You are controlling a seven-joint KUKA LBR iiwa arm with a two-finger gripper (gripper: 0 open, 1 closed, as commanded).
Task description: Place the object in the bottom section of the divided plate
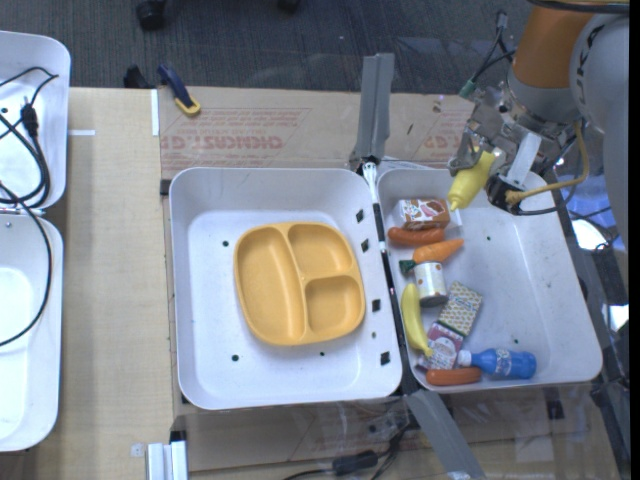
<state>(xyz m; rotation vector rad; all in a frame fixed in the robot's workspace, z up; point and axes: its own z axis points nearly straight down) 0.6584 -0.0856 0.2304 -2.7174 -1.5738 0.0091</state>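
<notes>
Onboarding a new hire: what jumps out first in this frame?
The yellow divided plate sits alone in the left bin. The right bin holds a jumble of toy food along its left side. Above its top edge, the gripper holds a yellow mustard bottle.

Dark carpet floor [300, 38]; chair casters [152, 12].

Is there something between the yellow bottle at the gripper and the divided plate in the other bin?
Only the two bins' raised rims lie between the yellow bottle at the gripper and the divided plate; the plate's sections hold nothing.
</notes>
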